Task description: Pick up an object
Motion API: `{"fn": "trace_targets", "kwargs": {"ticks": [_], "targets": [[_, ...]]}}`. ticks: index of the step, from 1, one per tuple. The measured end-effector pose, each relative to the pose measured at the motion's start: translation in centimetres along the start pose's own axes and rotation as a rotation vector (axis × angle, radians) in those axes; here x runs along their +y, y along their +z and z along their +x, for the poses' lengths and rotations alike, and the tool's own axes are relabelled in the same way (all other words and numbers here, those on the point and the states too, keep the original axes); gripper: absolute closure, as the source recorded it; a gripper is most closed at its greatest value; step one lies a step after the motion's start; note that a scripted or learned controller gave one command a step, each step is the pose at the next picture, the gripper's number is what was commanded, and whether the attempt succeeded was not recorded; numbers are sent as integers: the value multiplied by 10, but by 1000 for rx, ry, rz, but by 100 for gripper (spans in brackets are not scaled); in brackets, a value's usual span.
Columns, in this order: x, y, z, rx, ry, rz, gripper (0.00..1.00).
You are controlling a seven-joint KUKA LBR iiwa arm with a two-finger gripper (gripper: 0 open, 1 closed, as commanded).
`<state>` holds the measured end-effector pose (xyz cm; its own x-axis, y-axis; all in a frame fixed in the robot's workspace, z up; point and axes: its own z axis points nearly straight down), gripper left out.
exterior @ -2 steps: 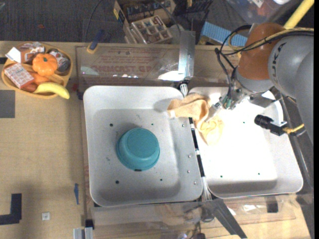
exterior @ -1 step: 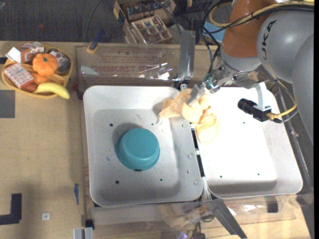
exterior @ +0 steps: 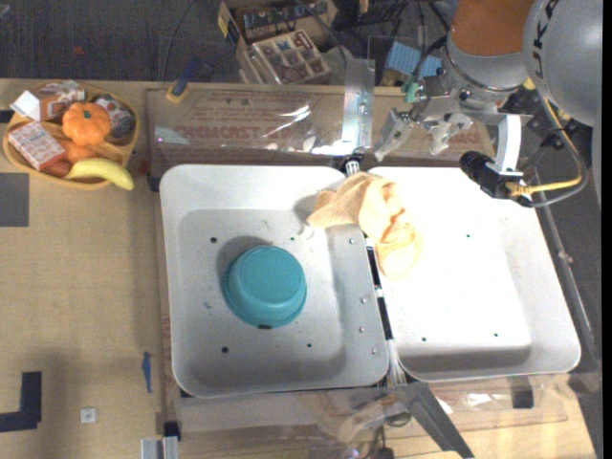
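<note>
A teal bowl lies upside down in the left bin. A crumpled yellow-and-cream cloth is draped over the divider between the two bins, mostly on the right bin's near-left corner. My gripper hangs above the back edge of the right bin, just behind and to the right of the cloth. Its fingers are spread open with nothing between them, and it touches neither the cloth nor the bowl.
A basket of toy fruit and boxes sits on the bench at the far left. A clear plastic panel runs behind the left bin. A black cable fitting hangs by the right bin's back edge.
</note>
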<state>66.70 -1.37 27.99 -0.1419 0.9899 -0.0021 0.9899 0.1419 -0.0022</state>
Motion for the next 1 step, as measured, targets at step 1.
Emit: {"fn": "trace_targets", "kwargs": {"ticks": [1], "targets": [[-7, 99, -44, 2, -4, 4, 0]]}}
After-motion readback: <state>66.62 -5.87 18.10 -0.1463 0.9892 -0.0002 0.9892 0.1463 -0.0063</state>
